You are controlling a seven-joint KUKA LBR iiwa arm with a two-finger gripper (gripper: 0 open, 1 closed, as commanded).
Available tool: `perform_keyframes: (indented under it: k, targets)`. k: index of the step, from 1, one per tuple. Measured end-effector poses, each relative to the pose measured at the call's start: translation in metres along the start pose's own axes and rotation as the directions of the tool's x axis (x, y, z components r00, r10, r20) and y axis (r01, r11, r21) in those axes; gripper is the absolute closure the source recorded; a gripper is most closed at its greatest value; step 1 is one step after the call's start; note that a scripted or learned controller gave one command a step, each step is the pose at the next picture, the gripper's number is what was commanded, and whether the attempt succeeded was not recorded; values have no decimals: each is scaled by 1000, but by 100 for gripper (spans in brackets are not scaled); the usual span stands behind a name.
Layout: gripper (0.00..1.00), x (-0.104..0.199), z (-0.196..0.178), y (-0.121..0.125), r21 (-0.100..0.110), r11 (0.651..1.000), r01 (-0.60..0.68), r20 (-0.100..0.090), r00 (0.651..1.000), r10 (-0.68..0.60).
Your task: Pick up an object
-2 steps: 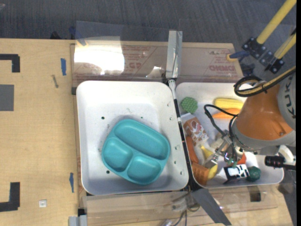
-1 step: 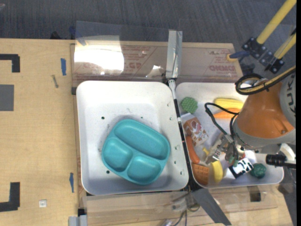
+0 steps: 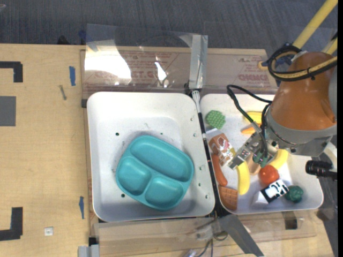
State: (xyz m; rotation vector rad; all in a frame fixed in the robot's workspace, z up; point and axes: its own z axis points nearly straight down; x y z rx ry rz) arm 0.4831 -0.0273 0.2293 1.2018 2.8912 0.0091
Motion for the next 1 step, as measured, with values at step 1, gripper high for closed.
perform_keyframes:
  k: [1]
  targets:
    - [100,67,16,62,10,991,-130,-7,992,130]
